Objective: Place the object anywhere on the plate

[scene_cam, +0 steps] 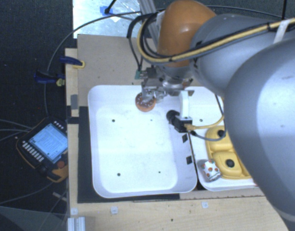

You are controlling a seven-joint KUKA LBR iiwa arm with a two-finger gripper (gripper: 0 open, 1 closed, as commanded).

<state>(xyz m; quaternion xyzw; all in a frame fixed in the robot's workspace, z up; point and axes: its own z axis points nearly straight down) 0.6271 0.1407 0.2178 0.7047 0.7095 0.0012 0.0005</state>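
**A:** Start near the camera. What's there?

**B:** At the near edge of the right bin [224, 184] lies a small white piece with red spots [210, 170], touching a yellow object [229, 160] that runs away up the bin. My own grey arm [263, 95] covers most of that side. Left of the bench sits a pendant [45, 143] with a lit blue screen; its writing is too small to read.

**A:** And the left bin?

**B:** The left bin [133, 153] has a bare white floor with a few dark dots.

**A:** Where's the thing?

**B:** At the far edge of that bin: a small round brown disc [146, 103]. It looks round, so I can't give a long axis or heading. No label readable.

**A:** Your fingers?

**B:** My gripper [150, 96] is right over the disc, under the orange band [183, 25]. Whether it's spread or closed, I cannot tell.
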